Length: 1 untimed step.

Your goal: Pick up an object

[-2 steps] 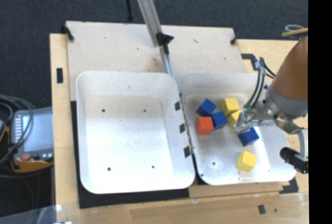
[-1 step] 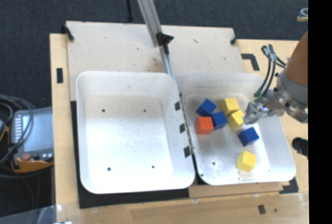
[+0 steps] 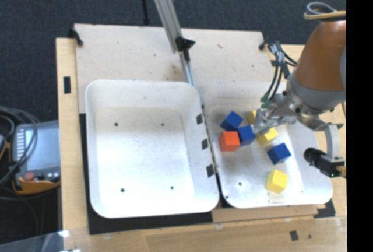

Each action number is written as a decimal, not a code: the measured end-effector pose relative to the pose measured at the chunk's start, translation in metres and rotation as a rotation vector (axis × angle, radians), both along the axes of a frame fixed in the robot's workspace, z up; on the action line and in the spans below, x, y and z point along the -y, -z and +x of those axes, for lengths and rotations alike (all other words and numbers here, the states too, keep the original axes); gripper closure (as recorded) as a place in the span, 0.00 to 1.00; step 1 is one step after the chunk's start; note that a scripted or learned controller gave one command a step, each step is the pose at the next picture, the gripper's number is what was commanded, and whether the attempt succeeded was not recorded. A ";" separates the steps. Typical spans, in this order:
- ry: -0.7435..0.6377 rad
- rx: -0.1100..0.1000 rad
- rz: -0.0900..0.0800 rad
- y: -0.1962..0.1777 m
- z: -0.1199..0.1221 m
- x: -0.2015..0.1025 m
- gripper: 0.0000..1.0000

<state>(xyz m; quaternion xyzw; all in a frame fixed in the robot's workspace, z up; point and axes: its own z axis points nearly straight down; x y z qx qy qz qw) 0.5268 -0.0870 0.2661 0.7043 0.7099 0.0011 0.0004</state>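
Blocks (image 3: 245, 137), 6, in right bin (image 3: 233, 189); left bin (image 3: 145, 146) bare.

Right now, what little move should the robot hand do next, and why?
Probably go straight down a little. The hand hangs in the right bin, right by a yellow cube and a blue cube, and no cube can be seen in its grip. Lowering would put it level with one.
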 end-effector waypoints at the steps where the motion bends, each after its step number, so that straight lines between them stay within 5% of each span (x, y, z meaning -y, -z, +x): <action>1: 0.002 -0.001 -0.001 0.005 -0.001 -0.044 1.00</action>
